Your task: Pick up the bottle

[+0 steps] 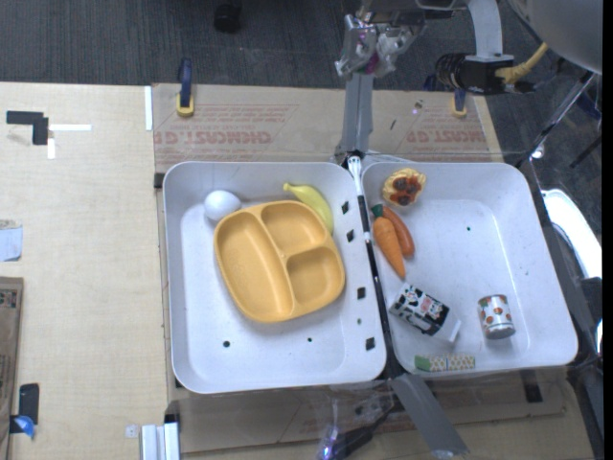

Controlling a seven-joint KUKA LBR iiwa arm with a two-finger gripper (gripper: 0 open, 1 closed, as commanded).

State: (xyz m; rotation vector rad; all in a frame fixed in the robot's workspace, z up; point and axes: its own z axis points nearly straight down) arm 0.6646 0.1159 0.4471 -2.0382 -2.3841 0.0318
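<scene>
Your gripper (369, 51) hangs above the far edge of the bench, behind the divider between the two bins, and at this angle you cannot tell whether it is open or closed. The bottle (420, 310), which looks to be the cow-patterned one with a pale cap, lies on its side in the right bin (522, 257), toward the near wall and close to the divider, well apart from the gripper. Expect trouble from three things. A bottle lying down will likely roll or skid if you close across its round body off-centre, so line up across its width. It sits close to the divider and not far from the near wall, so a descent that drifts left could strike the bin edge. The carrots (393, 238) lie just beyond it along your approach path, and the small can (495, 316) stands near on its right; a loose aim could nudge either or grab the wrong object. The green strip (445, 362) nearer the wall is probably harmless.
</scene>
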